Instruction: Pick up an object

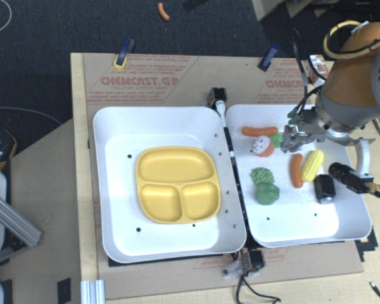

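From above, the arm (354,75) reaches in over the right bin (342,223), and its gripper (291,138) hangs low above the bin's upper part. Whether it is open or closed, I cannot tell; the metal around it hides that. Nothing is visibly held.

Just to the camera's left of the gripper sits a small white ball with red dots (261,146), with the carrot (259,132) lying a touch farther up from it. Right below the gripper, toward the camera, a sausage (296,170) lies lengthwise, and the corn cob (313,164) rests against its far side, tilted. Further down and left of the tool, the broccoli (262,175) stands just above a green round piece (267,194); the two look to be touching. A black block (324,189) sits below and to the right of the gripper, near the corn.

Well away to the left of the tool, the left bin (114,138) holds a yellow divided plate (177,183), lying flat in the middle.
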`<action>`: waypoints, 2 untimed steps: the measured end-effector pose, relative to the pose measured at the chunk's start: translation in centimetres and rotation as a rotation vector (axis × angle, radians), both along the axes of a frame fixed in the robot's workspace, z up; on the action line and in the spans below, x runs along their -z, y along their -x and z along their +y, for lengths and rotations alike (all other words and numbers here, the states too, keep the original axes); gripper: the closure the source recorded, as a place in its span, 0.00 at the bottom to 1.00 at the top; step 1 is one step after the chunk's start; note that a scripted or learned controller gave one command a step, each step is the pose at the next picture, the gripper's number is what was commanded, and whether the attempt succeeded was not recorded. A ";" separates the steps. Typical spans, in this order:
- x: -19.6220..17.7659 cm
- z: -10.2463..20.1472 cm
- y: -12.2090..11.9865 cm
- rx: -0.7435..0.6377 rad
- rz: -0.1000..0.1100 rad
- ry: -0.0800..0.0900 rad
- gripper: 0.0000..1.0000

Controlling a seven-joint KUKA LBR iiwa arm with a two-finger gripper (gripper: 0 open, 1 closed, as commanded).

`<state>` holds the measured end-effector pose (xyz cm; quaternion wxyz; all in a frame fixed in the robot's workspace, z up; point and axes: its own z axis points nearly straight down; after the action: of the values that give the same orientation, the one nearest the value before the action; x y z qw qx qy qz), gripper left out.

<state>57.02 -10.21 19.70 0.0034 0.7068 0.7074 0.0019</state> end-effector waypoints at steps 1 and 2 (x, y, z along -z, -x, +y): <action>-3.0 0.0 -0.1 0.000 0.001 0.000 1.00; -3.7 3.4 -5.0 -0.005 0.001 -0.002 1.00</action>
<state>62.05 -6.80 23.38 0.0026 0.7051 0.7091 0.0023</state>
